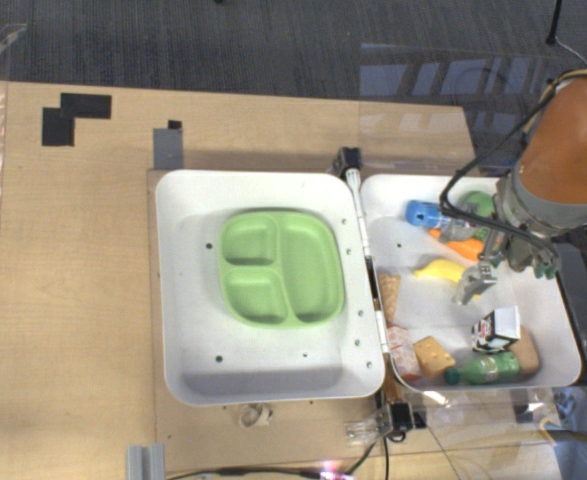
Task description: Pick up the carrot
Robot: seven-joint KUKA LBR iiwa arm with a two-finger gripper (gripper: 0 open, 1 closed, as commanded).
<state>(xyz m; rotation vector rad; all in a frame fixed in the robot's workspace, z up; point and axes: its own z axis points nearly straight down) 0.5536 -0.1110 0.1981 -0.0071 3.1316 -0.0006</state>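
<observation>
The carrot (454,234) is an orange piece lying in the upper part of the right bin (563,358), between a blue item (421,211) and a yellow item (441,268). Its right end runs under the wrist. My gripper (485,273) hangs over the middle of this bin, just right of and below the carrot, beside the yellow item. The wrist covers much of the gripper. Nothing is visibly held.
The left bin (188,368) holds a green divided plate (278,268). The right bin also has a green object (478,205) at the top, a biscuit (389,293), a cracker (433,354), a green bottle (488,370) and a black-and-white item (498,326).
</observation>
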